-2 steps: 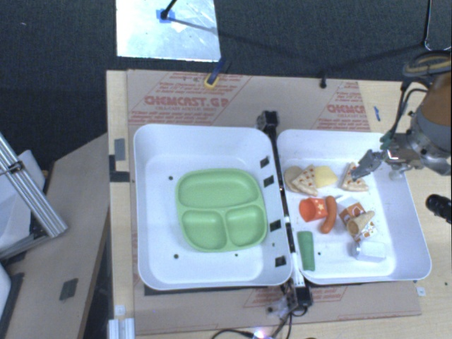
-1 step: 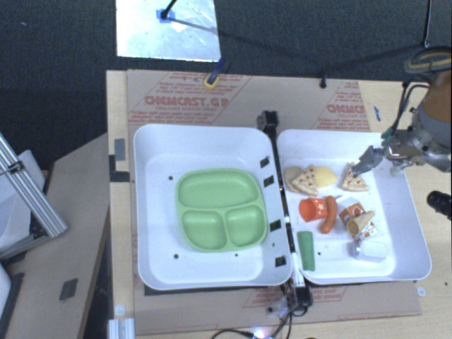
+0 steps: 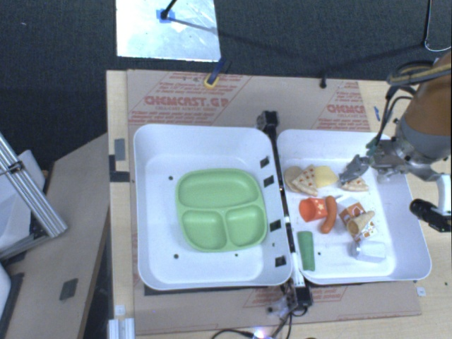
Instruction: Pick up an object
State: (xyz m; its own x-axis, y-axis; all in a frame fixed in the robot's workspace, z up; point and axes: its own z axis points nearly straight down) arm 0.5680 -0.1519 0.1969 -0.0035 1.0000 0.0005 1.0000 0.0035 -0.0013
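So on the bench (image 3: pixel 120 189) the left bin (image 3: pixel 152 189) has a green divided plate (image 3: pixel 220 209) sitting pretty much in the middle, three compartments, lying flat; the right bin (image 3: pixel 409 239) is where all the small stuff is; near its left wall there's a green cylinder (image 3: pixel 306 250) lying lengthwise close to the divider between the bins; up from that a pizza slice toy (image 3: pixel 304 181) with a pale yellow piece (image 3: pixel 325 176) touching its right side; below those a red-orange chunk (image 3: pixel 311 208) and an orange sausage-looking thing (image 3: pixel 329 214) right beside each other; further right a small printed snack-like item (image 3: pixel 358 219) and under it a whitish wrapped object (image 3: pixel 371 249) near the front wall; the gripper (image 3: pixel 351 171) is down in the right bin's back area, just above another little pizza-ish wedge (image 3: pixel 356 184), tips right at it; can't tell whether it's spread or pinched or actually has anything; the arm (image 3: pixel 427 122) comes in from the right, orange band showing.
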